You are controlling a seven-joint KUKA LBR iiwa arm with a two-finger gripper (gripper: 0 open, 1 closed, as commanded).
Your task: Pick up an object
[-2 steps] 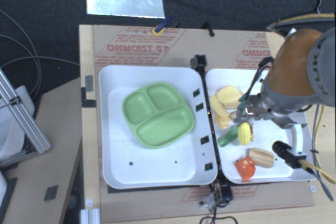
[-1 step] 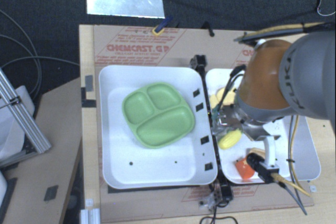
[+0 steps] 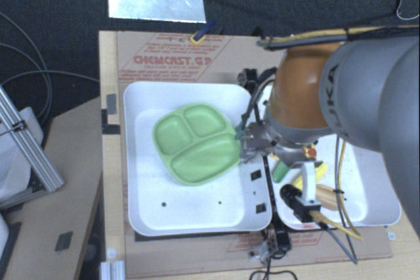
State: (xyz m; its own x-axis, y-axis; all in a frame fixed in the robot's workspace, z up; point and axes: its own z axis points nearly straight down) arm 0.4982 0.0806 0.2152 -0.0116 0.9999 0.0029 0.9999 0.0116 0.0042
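The arm (image 3: 348, 95) reaches in from the right and its wrist, with the orange band (image 3: 298, 95), hangs over the seam between the two white bins. The pincer (image 3: 248, 141) sits at the right edge of the green divided plate (image 3: 197, 151), which lies in the left bin (image 3: 190, 216), slightly tilted toward the camera's lower right. Whether the pincer is open or closed cannot be told: the wrist hides most of it, and no object can be seen gripped in it. It looks to be touching or just beside the plate's rim, but contact is not certain.

The plate appears to rest on the bin floor. In the right bin (image 3: 377, 210), partly under the arm, lie a yellow piece (image 3: 308, 177), a green piece (image 3: 281, 170) and a wooden block (image 3: 328, 195); their exact kinds are hard to make out.

As a judgement, the task is at the approach or grasp stage: the pincer has been brought to a candidate object, the plate, yet nothing shows as lifted. What remains is a secure grip on the rim and a lift clear of the bin. A thin, sloped plate edge may slip out of a two-finger grip.
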